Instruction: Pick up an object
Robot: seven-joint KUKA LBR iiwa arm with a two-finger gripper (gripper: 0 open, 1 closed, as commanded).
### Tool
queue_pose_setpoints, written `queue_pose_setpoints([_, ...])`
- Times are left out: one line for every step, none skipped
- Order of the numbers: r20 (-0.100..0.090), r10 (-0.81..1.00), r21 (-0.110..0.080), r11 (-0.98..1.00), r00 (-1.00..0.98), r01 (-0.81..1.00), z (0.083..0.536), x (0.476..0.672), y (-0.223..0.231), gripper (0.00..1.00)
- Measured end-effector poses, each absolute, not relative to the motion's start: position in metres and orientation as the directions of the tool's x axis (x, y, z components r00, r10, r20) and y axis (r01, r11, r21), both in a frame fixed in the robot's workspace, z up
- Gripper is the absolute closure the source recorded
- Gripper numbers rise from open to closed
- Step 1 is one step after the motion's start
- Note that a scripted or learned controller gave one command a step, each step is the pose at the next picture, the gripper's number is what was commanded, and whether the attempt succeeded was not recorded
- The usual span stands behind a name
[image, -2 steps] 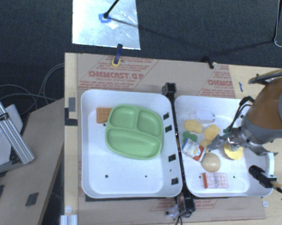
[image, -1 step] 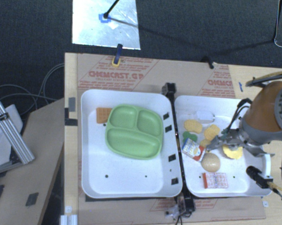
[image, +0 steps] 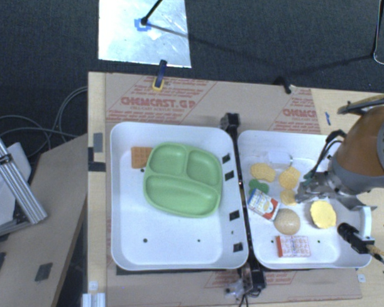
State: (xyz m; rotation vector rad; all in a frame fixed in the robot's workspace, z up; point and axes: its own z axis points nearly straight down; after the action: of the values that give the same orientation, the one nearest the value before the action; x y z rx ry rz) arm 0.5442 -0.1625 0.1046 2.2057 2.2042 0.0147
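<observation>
The right bin point(image: 287, 138) holds several small food items. A pale yellow oval point(image: 262, 172) and a yellow piece point(image: 289, 177) lie near its middle, with a small green item point(image: 258, 185) below them. A red and white packet point(image: 263, 203), a tan round bun point(image: 287, 221), a yellow disc point(image: 323, 215) and a flat red-printed label point(image: 294, 247) lie nearer the front. My gripper point(image: 306, 187) is low in this bin, just right of a small yellow piece point(image: 288, 197) and above-left of the yellow disc. The arm's wrist hides its tip.
The left bin point(image: 118, 204) holds a green divided plate point(image: 182, 179) and an orange cracker point(image: 139, 157) at its back left. A black divider with clips point(image: 238, 183) runs between the bins. The arm's grey and orange body point(image: 368, 149) overhangs the right bin's right side.
</observation>
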Motion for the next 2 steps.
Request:
queue_pose_setpoints([-0.002,1.000,0.007,0.005,-0.005,1.000,0.169,0.546,-0.160,1.00])
queue_pose_setpoints([-0.002,1.000,0.007,0.005,-0.005,1.000,0.223,0.547,-0.161,1.00])
